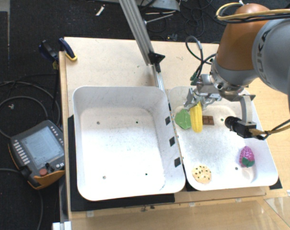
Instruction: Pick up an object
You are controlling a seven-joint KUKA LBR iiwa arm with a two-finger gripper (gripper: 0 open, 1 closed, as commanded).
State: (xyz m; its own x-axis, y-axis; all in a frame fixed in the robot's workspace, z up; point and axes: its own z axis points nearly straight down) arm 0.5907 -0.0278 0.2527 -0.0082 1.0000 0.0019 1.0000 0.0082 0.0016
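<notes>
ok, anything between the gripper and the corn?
Nothing visible. The gripper is right above the corn in the right bin, with no gap showing between them. A green piece touches the corn's left side; a brown block sits to its right.

No text can be read anywhere (the handheld pendant (37, 150) screen is too blurred).

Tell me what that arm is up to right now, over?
Gripper low in right white bin, directly above yellow toy corn cob. Green leaf-shaped toy touching the corn. Grasp unconfirmed.
</notes>
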